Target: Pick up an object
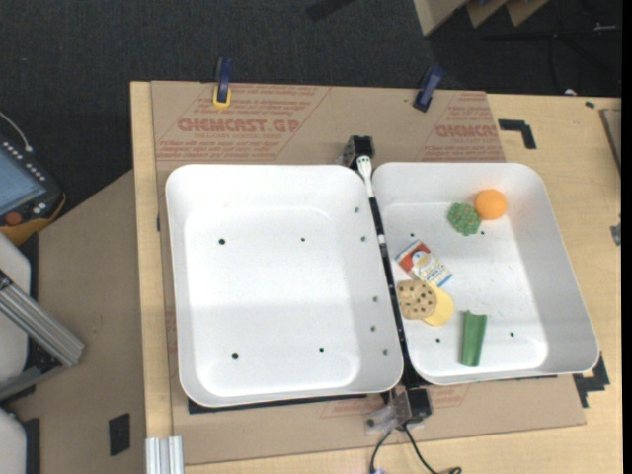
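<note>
The right bin [553, 265] holds several small objects. An orange ball [490, 203] lies near its far side, touching a green bumpy lump [463, 217]. A small red, white and blue packet [423, 264] lies near the bin's left wall. Just in front of it sit a brown spotted cookie [416, 299] and a yellow disc [440, 309], overlapping. A green oblong block [473, 339] lies near the front edge.
The left bin [197, 265] sits beside the right one on a brown cardboard sheet [296, 117]. Two blue clamps [223, 83] [429, 87] hold the sheet's far edge. A black fitting [358, 151] sits between the bins at the back.
</note>
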You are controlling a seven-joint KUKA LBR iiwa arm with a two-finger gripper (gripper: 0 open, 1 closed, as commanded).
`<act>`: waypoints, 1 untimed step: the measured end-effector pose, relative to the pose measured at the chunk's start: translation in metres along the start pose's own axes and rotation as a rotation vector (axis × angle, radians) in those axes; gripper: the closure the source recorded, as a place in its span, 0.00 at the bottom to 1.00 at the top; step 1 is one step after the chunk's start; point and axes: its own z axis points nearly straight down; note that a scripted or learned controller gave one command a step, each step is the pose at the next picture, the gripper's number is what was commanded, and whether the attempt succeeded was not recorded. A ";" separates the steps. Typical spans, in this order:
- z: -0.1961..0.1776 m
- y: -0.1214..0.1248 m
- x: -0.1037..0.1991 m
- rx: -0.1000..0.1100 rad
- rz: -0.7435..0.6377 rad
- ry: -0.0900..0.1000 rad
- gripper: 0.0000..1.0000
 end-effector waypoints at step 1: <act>0.000 0.000 0.000 -0.001 0.000 0.000 1.00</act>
